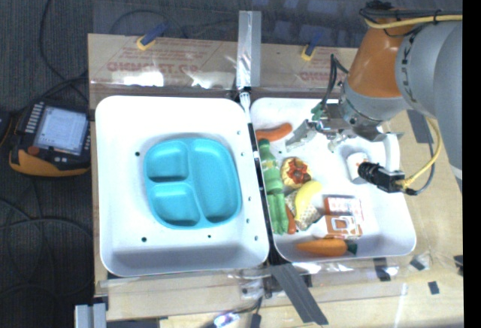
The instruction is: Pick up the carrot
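Note:
The carrot is orange with a green top. It lies flat along the front wall of the right bin. My gripper hangs over the back half of that bin, well behind the carrot and a little left of it. Its fingers are spread open with nothing between them. The grey arm with its orange band reaches in from the upper right.
The right bin also holds a red sausage, green vegetables along the left wall, a yellow fruit, a red and yellow toy and an orange box just behind the carrot. The left bin holds a blue divided plate.

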Available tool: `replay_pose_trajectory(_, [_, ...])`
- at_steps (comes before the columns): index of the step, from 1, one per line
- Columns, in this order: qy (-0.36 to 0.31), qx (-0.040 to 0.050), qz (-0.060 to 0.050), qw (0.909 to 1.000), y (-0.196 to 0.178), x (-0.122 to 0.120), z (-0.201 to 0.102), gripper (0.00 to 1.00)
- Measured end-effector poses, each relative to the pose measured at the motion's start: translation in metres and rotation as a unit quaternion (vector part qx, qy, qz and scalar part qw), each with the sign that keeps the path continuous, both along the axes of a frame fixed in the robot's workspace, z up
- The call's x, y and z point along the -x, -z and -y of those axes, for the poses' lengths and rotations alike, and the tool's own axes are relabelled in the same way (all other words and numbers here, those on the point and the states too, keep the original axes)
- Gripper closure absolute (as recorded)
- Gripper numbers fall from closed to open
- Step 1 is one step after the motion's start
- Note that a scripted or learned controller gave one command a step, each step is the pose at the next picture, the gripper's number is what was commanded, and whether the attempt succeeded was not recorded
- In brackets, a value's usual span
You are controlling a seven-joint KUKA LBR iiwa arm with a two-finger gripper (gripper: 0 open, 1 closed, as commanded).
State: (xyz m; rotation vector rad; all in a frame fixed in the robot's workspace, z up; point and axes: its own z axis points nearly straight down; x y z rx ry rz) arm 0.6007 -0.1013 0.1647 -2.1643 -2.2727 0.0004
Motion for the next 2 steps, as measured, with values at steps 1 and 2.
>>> replay_pose_trajectory(1, [0.0, 0.0, 0.0, 1.0, 0.0, 0.0, 0.0, 0.0])
replay_pose_trajectory(2, [-0.064, 0.0022, 0.0, 0.998, -0.019, -0.011, -0.025, 0.0])
